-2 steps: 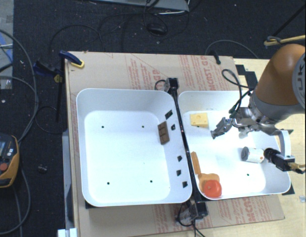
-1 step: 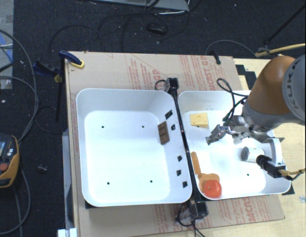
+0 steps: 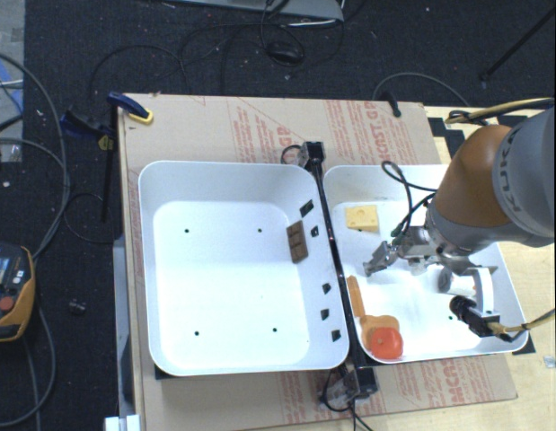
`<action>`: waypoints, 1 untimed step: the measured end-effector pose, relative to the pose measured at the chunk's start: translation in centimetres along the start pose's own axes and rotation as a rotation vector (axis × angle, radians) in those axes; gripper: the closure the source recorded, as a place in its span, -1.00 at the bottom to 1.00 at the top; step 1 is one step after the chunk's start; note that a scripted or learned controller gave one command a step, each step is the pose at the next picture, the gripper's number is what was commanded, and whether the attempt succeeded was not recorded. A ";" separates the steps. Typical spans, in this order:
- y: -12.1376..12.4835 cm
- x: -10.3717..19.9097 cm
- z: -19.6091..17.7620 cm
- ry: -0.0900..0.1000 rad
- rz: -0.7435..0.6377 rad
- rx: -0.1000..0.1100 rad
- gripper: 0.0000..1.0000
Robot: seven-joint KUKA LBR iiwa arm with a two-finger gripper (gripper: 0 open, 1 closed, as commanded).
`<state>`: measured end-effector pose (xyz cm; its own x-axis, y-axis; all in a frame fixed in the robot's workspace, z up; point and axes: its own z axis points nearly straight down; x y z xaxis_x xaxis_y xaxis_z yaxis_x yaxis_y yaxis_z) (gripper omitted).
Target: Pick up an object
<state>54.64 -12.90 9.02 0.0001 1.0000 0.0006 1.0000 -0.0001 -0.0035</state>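
Note:
My gripper (image 3: 380,260) hangs low over the middle of the right bin (image 3: 421,353), with the arm reaching in from the right. A yellow cheese-like wedge (image 3: 362,217) lies just up and left of it, apart from it. A tan wooden handle (image 3: 356,296) leads to a red and orange ball-shaped toy (image 3: 383,339) at the bin's front left corner, below the gripper. In the left bin (image 3: 170,268) a small brown block (image 3: 297,241) rests near the right wall. Nothing shows in the gripper's grasp.
The bins sit side by side on a cardboard sheet (image 3: 224,124), split by a black divider rail (image 3: 327,250) with small black clips. A blue and yellow clamp (image 3: 129,108) grips the cardboard's far left corner. Cables lie on the dark floor beyond.

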 end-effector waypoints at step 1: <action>0.1 0.0 -1.2 0.000 0.000 -0.003 1.00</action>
<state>54.73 -12.91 10.26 0.0002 1.0000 0.0003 1.0000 -0.0002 -0.0001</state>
